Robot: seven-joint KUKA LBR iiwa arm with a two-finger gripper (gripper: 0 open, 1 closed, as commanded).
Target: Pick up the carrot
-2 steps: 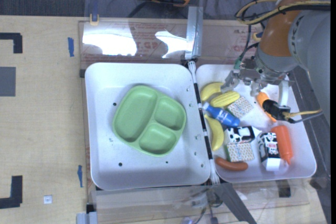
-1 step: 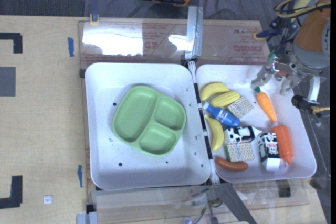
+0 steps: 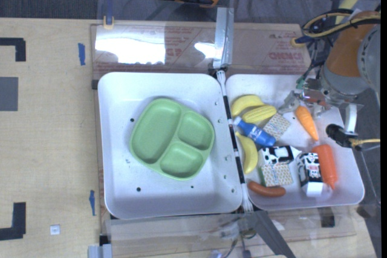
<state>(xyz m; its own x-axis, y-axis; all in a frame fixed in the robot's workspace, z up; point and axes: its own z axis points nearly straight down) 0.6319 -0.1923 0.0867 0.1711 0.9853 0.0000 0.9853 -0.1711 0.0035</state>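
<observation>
While my arm hangs over the right bin (image 3: 357, 187), the tool (image 3: 307, 98) sits at the carrot (image 3: 307, 122)'s top end; can't tell its state. That smooth tapered carrot lies by a waffle-textured cracker (image 3: 277, 124), apart from the glossy green tray (image 3: 173, 138) in the left bin (image 3: 115, 130).

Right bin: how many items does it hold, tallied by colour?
Yellow: 3, banana, corn, banana
Orange: 2, carrot, carrot
Blue: 1, bottle
Red-brown: 1, sausage
Black-and-white: 2, cartons
Speckled tan: 2, blocks
Total: 11
</observation>
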